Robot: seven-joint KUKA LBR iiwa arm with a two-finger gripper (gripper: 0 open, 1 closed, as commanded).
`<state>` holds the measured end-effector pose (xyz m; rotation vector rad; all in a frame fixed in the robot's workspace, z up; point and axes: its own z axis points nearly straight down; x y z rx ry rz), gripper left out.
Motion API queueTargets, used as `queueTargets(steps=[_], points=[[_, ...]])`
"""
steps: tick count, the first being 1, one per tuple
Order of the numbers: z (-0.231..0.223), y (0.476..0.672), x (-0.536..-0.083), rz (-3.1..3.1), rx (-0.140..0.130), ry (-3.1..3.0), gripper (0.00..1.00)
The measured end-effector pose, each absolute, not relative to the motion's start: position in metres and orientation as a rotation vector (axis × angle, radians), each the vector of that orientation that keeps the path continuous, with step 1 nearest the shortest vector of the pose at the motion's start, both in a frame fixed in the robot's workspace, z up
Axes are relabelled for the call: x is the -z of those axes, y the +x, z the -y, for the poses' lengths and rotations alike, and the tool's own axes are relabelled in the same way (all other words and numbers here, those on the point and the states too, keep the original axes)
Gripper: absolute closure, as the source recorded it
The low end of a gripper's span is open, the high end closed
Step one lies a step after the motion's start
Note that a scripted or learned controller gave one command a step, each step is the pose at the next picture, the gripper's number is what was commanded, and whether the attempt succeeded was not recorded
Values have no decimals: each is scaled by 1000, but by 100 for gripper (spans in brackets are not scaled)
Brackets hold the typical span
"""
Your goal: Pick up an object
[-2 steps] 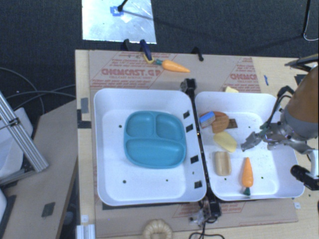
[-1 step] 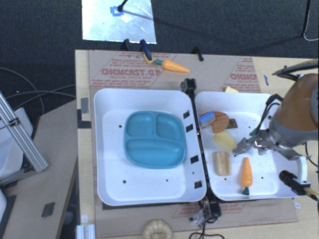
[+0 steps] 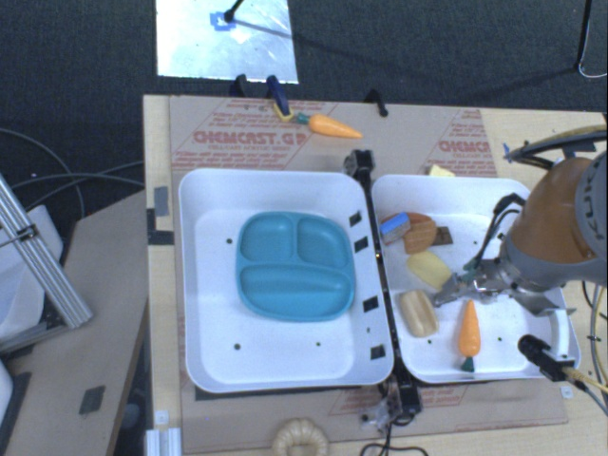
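The arm (image 3: 560, 221) reaches in over the right bin (image 3: 494, 193), and its gripper (image 3: 452, 293) points toward the bin's middle. How the gripper's tips stand cannot be told; they are small and blurred against the white floor, and nothing can be seen held there.

Just beyond the tips lies a pale yellow block (image 3: 429, 269), so near that touching or apart cannot be judged. Below the tips, toward the bin's front wall, rests a beige bread-like piece (image 3: 417, 313). Just beside the tips on the arm's side, a small orange carrot (image 3: 468, 328) lies lengthwise with its dark stem end toward the front rim. Farther past the yellow block sit a brown rounded piece (image 3: 421, 236) and, touching it, a small blue and orange block (image 3: 395, 224).

Well away from the tips, across the divider, the left bin (image 3: 214, 350) holds a blue divided plate (image 3: 294, 264). A second carrot (image 3: 328, 126) lies on the cardboard sheet (image 3: 237, 141) behind both bins.
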<state>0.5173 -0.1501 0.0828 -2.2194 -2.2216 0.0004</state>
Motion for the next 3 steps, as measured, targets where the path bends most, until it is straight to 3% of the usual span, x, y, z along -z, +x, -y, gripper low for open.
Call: queueTargets(steps=[1,3], points=[[151,518,-95,2225,3,-2224,100],[137,516,-215,2231,7,-2220,100]])
